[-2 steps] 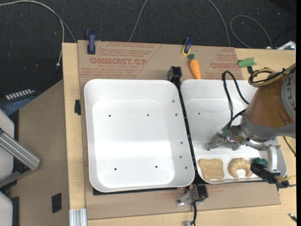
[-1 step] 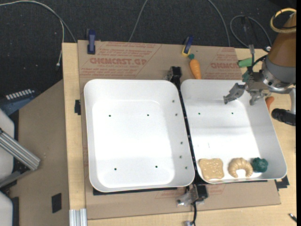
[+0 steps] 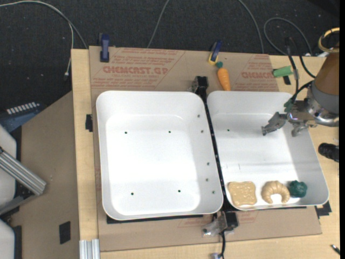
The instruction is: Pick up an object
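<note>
1. Along the near rim of the right bin (image 3: 310, 155) lie three items in a row: a flat tan cracker (image 3: 242, 193) at the left, a pale croissant (image 3: 275, 191) in the middle, and a small dark-green lump (image 3: 297, 188) at the right. Croissant and green lump sit just beside each other; the cracker is slightly apart from the croissant.
2. The left bin (image 3: 102, 144) stands beside the right one, their inner rims touching or nearly so. Small dark dots mark its floor.
3. The arm (image 3: 329, 85) enters from the right, above the far right part of the right bin.
4. The gripper (image 3: 284, 124) is spread open, one finger (image 3: 272, 124) pointing left over the bin floor, the other toward the bin's right wall. Nothing sits between the fingers.
5. The gripper is well apart from the three items at the near rim.
6. An orange carrot (image 3: 223, 79) lies on the board (image 3: 140, 66) beyond the bins, outside both, near a blue clamp (image 3: 215, 51). A second blue clamp (image 3: 104, 46) sits at the board's far left corner.
</note>
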Tool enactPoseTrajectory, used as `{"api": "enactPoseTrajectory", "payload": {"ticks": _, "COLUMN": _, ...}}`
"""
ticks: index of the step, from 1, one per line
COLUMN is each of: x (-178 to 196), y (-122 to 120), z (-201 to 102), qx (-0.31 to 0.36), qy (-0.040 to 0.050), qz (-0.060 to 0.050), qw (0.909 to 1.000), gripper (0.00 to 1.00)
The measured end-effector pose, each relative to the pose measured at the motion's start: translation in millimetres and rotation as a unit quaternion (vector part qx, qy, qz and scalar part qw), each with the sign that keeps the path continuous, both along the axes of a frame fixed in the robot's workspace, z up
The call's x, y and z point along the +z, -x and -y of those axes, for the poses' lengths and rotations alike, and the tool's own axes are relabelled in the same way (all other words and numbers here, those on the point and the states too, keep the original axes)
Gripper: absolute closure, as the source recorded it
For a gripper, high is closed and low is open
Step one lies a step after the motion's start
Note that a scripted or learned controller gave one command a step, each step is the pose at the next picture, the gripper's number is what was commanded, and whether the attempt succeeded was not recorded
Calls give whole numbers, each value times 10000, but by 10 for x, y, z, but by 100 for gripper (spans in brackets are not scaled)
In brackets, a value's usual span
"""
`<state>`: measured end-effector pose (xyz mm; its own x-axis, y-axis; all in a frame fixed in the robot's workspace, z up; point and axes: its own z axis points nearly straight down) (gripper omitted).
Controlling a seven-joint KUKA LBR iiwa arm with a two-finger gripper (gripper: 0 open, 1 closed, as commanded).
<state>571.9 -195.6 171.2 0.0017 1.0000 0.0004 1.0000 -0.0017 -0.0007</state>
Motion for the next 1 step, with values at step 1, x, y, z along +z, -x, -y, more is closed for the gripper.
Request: {"api": "enactPoseTrajectory", "payload": {"ticks": 1, "x": 294, "y": 622, "z": 209, "qx": -8, "qy": 4, "qz": 13, "qw": 10000, "gripper": 0}}
